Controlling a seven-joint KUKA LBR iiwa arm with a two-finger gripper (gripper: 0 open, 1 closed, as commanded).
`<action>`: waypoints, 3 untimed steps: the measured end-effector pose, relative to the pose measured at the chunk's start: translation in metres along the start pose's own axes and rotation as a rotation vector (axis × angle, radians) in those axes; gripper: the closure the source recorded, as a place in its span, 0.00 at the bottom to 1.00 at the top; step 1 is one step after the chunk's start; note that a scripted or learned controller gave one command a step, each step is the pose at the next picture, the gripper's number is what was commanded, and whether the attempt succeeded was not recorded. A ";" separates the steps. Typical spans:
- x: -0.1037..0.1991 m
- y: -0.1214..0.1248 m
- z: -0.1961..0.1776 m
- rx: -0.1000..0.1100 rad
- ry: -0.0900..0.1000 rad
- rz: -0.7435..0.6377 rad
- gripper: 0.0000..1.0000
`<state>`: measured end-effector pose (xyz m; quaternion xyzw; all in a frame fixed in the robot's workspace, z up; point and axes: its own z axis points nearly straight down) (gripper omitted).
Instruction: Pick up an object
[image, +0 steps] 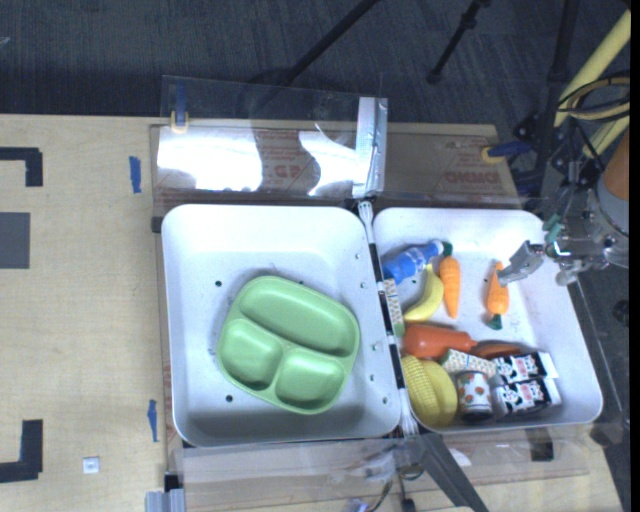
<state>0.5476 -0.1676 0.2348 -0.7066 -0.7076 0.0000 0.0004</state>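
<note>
The right bin (470, 222) holds several toy foods: a blue bottle (408, 264), a banana (428, 296), a carrot (451, 284), a smaller carrot (496, 293), an orange-red bottle (437, 341), a corn cob (430, 390), a small can (474, 392) and two cow-print cartons (522, 382). My gripper (543, 268) hangs over the bin's right rim, just right of and above the smaller carrot. It is open, with one finger (522, 260) reaching toward that carrot and nothing between the fingers.
The left bin (200, 300) holds a green divided plate (288, 343). A clear panel (270, 150) stands behind the bins. Cables and stand legs (580, 100) crowd the back right, near the arm.
</note>
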 end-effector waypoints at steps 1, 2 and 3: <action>-0.022 0.022 0.140 -0.001 0.000 0.146 0.00; -0.023 0.022 0.130 -0.003 0.000 0.148 1.00; 0.020 0.035 0.008 -0.001 -0.001 0.139 1.00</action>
